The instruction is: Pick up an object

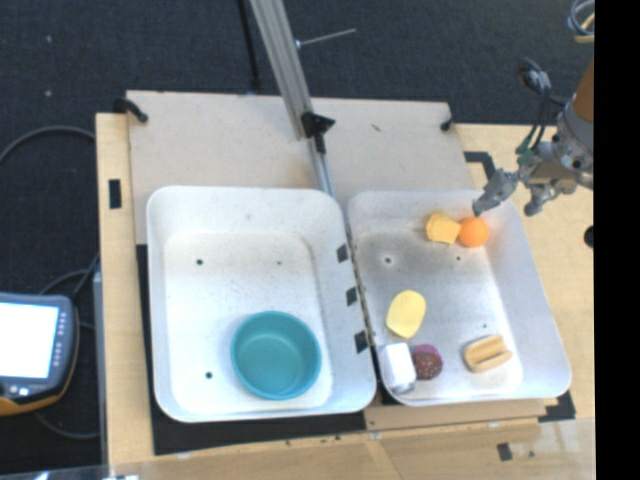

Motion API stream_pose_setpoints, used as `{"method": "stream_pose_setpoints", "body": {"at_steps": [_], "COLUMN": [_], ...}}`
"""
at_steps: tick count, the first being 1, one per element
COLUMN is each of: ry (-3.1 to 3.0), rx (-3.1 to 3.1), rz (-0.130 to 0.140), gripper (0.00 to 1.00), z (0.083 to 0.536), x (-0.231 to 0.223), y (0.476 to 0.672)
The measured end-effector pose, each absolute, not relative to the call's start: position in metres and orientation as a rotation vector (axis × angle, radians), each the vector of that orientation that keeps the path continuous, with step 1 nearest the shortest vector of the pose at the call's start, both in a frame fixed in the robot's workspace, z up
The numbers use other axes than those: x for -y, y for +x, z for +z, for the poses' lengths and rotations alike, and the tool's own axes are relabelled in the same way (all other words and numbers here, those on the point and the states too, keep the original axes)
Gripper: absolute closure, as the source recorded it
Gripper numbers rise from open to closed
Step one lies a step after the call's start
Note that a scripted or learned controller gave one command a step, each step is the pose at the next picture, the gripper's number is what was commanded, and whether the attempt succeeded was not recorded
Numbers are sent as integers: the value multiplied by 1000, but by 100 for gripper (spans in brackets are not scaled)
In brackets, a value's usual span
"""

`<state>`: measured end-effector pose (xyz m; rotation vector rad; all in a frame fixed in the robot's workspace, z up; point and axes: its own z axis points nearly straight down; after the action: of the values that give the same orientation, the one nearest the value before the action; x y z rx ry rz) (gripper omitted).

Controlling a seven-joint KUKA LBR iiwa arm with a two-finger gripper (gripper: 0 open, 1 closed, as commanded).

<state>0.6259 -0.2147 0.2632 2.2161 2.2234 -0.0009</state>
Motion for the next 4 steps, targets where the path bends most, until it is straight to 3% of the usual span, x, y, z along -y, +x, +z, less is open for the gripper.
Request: {"method": "stream_pose_setpoints", "body": {"at_steps": [1,4], "ry": [2215,2217], "rx": [-2224,-2226], "rz": [-3,-6], "gripper": [0,0], "z": [263,106], "x": [215,218], "y": [626,641]}}
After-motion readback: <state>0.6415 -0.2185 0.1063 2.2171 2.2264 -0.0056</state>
